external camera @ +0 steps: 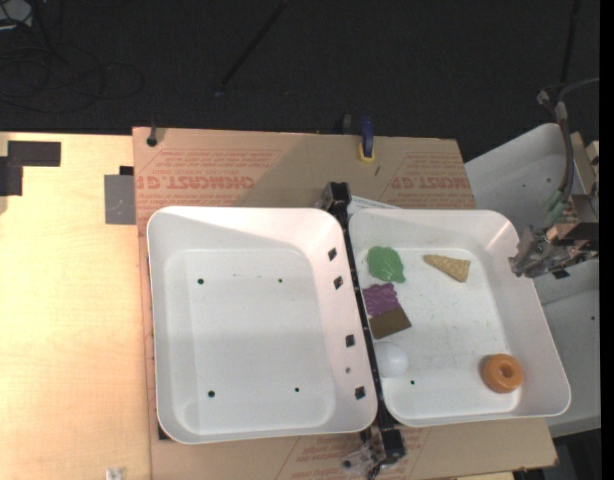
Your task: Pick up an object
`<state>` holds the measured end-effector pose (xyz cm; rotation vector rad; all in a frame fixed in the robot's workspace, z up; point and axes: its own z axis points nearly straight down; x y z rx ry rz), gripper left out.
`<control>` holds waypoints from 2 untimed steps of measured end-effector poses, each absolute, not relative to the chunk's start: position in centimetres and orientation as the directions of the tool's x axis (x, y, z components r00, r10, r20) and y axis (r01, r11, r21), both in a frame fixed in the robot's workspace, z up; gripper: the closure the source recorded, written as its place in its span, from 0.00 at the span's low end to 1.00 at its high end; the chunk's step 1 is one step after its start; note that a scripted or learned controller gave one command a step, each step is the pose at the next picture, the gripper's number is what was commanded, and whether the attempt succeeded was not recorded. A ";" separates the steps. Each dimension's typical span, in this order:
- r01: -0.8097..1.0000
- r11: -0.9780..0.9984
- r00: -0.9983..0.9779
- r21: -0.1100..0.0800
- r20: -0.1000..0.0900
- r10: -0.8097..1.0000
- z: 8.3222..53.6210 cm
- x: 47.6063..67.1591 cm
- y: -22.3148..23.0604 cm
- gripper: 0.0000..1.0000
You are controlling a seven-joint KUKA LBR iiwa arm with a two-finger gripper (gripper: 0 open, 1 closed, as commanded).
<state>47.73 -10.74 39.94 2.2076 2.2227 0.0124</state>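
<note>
This is a robotics lab or test cell, not a home. Two shallow white bins (249, 328) sit side by side on a printed cardboard sheet (287, 173) laid over a pale plywood tabletop (62, 318). A blue clamp (366, 138) pins the cardboard's far edge. Beyond the cardboard lies dark floor with loose cables (47, 28). Just right of the bins stands grey robot hardware (562, 238) with wiring.
</note>
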 end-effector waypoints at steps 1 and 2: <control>1.000 0.001 -0.001 -0.020 0.004 1.000 22.4 47.3 -8.3 1.00; 1.000 0.006 -0.006 0.005 0.001 1.000 31.7 47.7 -4.2 1.00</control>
